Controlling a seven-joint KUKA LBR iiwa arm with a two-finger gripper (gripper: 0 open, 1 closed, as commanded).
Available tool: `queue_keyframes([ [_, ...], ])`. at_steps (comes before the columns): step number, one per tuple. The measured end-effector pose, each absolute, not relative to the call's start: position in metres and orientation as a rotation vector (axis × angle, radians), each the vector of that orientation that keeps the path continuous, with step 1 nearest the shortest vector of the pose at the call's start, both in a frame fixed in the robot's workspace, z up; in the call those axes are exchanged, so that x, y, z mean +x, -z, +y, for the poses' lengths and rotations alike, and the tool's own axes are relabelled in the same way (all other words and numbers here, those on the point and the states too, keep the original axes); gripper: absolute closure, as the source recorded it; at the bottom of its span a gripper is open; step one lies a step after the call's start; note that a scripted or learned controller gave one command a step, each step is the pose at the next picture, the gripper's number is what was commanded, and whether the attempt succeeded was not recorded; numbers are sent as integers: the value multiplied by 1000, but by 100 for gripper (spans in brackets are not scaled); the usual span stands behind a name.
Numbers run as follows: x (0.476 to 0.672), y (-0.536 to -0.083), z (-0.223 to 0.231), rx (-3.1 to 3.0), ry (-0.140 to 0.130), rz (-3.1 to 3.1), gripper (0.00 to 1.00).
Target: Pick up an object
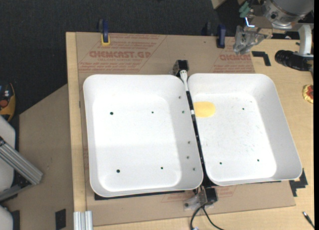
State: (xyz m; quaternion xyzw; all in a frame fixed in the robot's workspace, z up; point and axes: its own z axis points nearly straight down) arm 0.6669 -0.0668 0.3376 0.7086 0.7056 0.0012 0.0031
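A flat yellow object (204,109) lies in the right bin (279,124), close to its left wall and toward the far side. My gripper (244,42) hangs at the top right, beyond the far edge of the right bin and above the cardboard, well away from the yellow object. Nothing shows between its fingers.
The left bin (99,124) sits beside the right one, with a black divider strip (192,119) between them. Blue clamps (104,27) (221,35) hold the cardboard at the far edge. Dark gear (294,58) lies on the bench at right.
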Motion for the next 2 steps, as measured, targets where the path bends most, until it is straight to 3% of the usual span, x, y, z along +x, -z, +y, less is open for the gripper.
queue_keyframes([
  [1, 665, -290, 48, 2215, 3, 2236, 100],
  [2, 660, -306, 70, 2216, -5, 2224, 100],
])
